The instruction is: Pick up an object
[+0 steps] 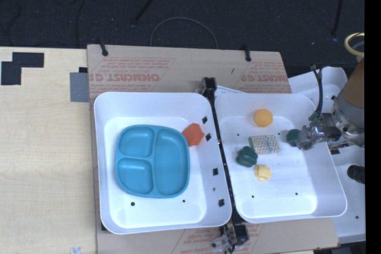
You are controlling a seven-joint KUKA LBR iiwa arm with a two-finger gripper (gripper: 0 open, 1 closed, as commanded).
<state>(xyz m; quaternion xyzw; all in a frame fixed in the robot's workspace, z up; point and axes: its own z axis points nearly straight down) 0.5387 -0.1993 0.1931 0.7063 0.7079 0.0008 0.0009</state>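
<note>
The tool [305, 138] sits low in the right bin [324, 202], its tip against a dark green object [293, 136], grip state indeterminate, with the patterned block [264, 144], second green object [246, 156], yellow piece [262, 172] and orange ball [262, 118] lying further left.

Left bin [107, 128]: a blue divided plate [153, 160] with an orange block [193, 134] beside its upper right corner. Right bin [297, 202]: an orange ball [263, 118], a patterned pad [264, 144], a dark green object [246, 156], and a small yellow object [262, 172]. Gripper [305, 138] at the bin's right side, touching a second green object [293, 137].
</note>
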